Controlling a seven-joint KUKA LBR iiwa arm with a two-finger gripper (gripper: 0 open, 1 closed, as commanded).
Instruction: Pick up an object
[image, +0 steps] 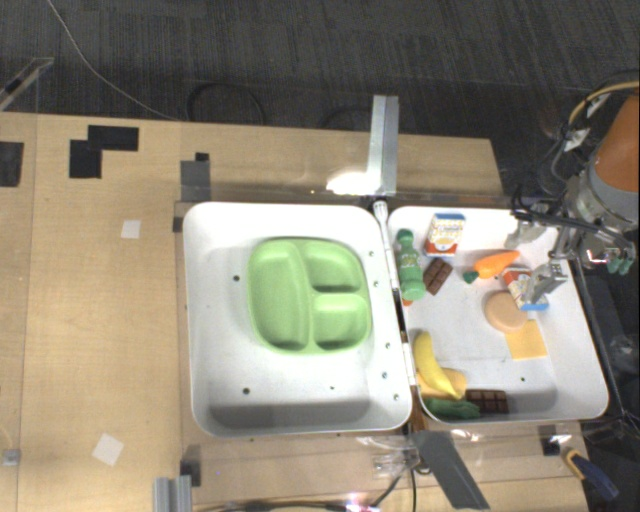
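over the right bin (590, 385), the gripper (533, 287) hovers beside a tan disc (504, 311), grip state unclear; approach appears under way, and next comes a descent onto the disc.

No text, brand, number or sign could be read anywhere. The one likely bearer of print was a small carton (445, 233) at about twelve o'clock in the right bin (590, 370), white with a blue strip on top and a red-orange picture on its face; whatever lettering it carried was too small and blurred to make out. Black rectangular marks (103, 148) sat on the counter (90, 330) at ten o'clock, plain blocks with no characters. A blue tag (534, 307) near three o'clock showed no legible writing either.
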